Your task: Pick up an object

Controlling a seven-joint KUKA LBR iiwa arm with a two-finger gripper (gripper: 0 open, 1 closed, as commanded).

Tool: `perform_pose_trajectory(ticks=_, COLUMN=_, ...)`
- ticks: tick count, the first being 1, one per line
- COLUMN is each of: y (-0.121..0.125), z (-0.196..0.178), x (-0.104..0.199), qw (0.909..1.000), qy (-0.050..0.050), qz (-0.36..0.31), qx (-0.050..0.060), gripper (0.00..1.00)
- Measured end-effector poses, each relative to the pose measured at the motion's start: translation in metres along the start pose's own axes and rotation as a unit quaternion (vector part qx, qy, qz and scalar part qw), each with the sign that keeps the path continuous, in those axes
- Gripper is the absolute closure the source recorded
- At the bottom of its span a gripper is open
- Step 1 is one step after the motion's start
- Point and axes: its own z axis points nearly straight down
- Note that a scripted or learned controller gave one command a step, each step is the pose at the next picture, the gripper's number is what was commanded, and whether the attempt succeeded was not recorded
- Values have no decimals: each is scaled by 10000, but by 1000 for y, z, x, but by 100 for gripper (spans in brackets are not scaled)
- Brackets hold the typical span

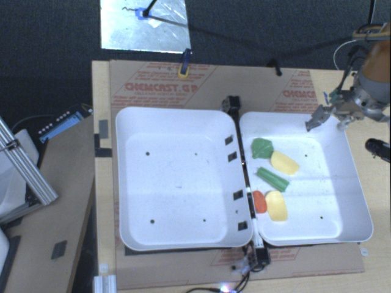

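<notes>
The grey two-finger gripper (330, 116) hangs with jaws spread, pinching nothing, above the shallow white plastic right bin's (351, 163) far rim.

1. We see our arm (374, 72) as a rounded grey body with an orange band above the wrist.
2. Thin pale cables (343, 52) loop beside the band, and a beige fitting sits on top.
3. The wrist ends in a grey metal claw (330, 116) with short, dark-tipped fingers (314, 122).
</notes>
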Motion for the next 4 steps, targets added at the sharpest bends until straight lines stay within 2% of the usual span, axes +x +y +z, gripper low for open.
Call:
perform_pose_trajectory(ticks=1, y=27, z=-83, x=60, qw=10000, qy=0, qz=-35, qx=-42, gripper=0)
perform_pose_trajectory(ticks=2, y=26, z=-90, x=57, qw=10000, qy=-11, qz=-32, qx=-27, gripper=100)
perform_pose_trajectory(ticks=3, y=24, z=-283, x=9, qw=9999, qy=-40, qz=18, qx=-93, gripper=100)
perform_pose_trajectory(ticks=4, y=24, z=-154, x=10, qw=10000, qy=10, qz=8, qx=43, gripper=100)
